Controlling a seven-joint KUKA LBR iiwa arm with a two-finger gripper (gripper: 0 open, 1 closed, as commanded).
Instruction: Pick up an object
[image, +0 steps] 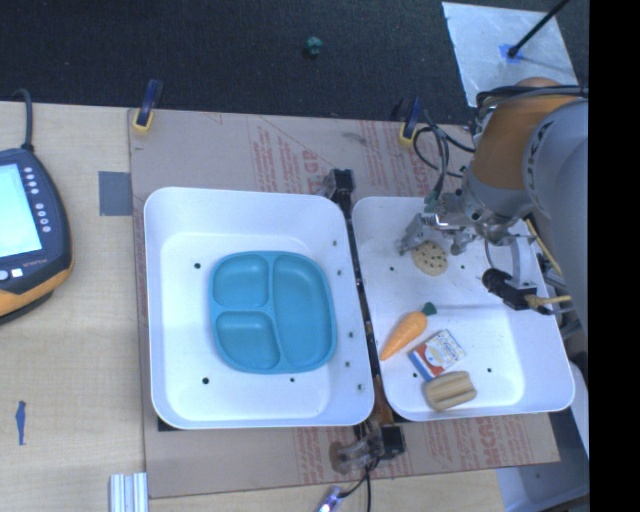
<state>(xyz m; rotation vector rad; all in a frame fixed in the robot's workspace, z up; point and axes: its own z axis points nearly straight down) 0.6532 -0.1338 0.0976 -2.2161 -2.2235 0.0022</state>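
Camera view looked down on a surface (90, 340) carrying two white bins side by side. In the left bin (170, 300) lay a blue divided plate (272, 310), near its centre. The right bin (520, 360) held four things: a round cookie (431, 258) toward 12 o'clock, a toy carrot (405, 332) near the middle at the 9 o'clock side, a small red-and-white packet (437, 353) just beside the carrot, and a tan bread-like piece (448, 390) at 6 o'clock. The end effector (432, 228) hung over the bin's 12 o'clock end, just above the cookie; whether it gripped anything could not be told. A handheld control pendant (25, 235) lay at the surface's 9 o'clock edge.
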